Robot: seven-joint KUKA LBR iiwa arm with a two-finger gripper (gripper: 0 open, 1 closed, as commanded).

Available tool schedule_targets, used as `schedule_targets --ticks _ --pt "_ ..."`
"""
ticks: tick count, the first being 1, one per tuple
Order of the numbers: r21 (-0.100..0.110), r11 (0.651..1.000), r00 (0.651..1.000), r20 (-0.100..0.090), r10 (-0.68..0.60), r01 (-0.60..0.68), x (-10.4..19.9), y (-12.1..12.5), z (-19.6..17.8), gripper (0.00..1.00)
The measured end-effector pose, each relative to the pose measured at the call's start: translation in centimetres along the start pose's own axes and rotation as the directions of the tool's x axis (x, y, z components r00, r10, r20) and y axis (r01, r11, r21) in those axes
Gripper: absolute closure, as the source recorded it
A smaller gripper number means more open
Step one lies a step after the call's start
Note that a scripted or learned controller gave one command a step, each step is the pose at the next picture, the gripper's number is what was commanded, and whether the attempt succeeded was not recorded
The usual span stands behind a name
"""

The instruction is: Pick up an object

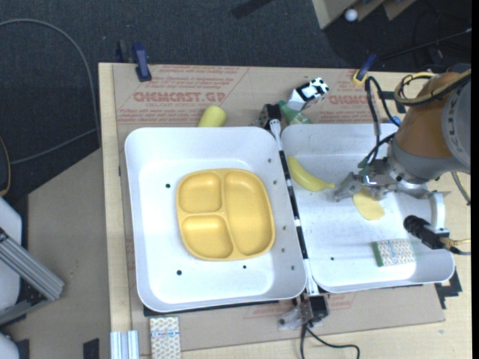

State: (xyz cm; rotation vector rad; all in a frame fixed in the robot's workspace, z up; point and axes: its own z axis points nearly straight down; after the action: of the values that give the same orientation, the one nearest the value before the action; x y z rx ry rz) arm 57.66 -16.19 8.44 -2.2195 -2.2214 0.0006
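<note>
End effector (358, 187) low in right bin (337, 268), beside banana (305, 174); grip state indiscernible; pickup not yet shown

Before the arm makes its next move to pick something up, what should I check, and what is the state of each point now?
1. Gripper is over the right bin: ok.
2. Something held between its fingers: cannot tell.
3. Banana lies free, apart from the gripper: ok.
4. Pale yellow piece is reachable, just beside the gripper: ok.
5. Small green-edged packet is clear of the arm: ok.
6. Yellow divided plate sits in the left bin: ok.
</note>
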Motion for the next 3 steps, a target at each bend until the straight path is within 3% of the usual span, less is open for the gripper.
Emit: schedule_targets --ticks 1,2,3 --pt "-0.005 1.0 1.0 0.004 0.001 -0.001 -5.3 1.7 -9.0 0.0" --pt "0.0 1.0 1.0 0.0 0.001 -0.001 -2.8 -1.4 -1.3 0.0" --pt "0.001 1.0 1.0 0.0 0.001 -0.001 -1.1 -2.9 0.0 0.0"
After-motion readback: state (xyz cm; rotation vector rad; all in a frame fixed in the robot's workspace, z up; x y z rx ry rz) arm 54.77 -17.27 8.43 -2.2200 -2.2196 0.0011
